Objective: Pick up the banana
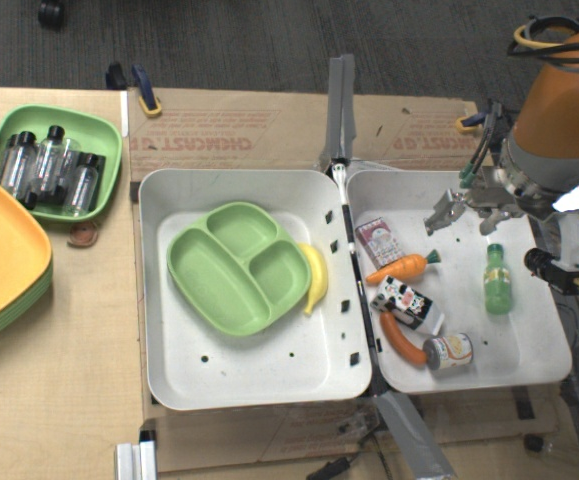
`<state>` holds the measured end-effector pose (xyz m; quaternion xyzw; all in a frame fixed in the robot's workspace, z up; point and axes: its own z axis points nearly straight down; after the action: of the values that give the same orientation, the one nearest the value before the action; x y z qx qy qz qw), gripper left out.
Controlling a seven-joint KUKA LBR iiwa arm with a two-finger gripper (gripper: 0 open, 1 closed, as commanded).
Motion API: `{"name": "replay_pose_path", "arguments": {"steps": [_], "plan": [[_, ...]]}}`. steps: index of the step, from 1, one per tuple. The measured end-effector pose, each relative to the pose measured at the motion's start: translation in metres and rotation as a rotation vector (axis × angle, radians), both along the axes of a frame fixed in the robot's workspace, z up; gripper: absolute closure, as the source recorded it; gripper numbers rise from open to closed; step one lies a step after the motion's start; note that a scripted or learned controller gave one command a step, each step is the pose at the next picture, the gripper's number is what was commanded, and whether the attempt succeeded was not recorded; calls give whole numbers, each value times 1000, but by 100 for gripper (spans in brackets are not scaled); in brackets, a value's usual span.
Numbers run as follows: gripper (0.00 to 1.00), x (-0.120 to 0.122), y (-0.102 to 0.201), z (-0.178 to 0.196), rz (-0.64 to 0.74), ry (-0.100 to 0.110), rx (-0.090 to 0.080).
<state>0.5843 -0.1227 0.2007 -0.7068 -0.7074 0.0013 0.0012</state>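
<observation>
- My tool (466, 210) hangs over the back of the right bin (541, 366), fingers spread wide with nothing between them.
- Nearest below it: a green bottle (497, 279) to the front-right, a small printed packet (376, 239) and a carrot (402, 267) to the left.
- Further forward in the same bin — a black-and-white carton (409, 304), a sausage-like orange piece (400, 337) and a small can (449, 350), clustered close together.
- The banana (315, 276) is in the other bin, the left one (249, 383), well apart from my tool. It lies curved against the right edge of the green divided plate (237, 268), between plate and bin wall.
- Judgement: step in hand is the approach; nothing grasped yet.
- To do it well — cross the divider high, turn the fingers across the banana's short axis, and descend at its middle. The plate side is tight: one finger must slip between rim and fruit, or it may ride up on the plate.
</observation>
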Motion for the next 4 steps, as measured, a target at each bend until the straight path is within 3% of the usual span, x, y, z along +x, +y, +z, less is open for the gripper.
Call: {"name": "replay_pose_path", "arguments": {"steps": [1,2,3,4], "plan": [[0,14,4,-62,73,0,0],[0,52,22,-100,91,-6,-1],[0,40,-32,-109,-179,-4,-2],[0,67,-78,-109,-196,-3,-2]]}}
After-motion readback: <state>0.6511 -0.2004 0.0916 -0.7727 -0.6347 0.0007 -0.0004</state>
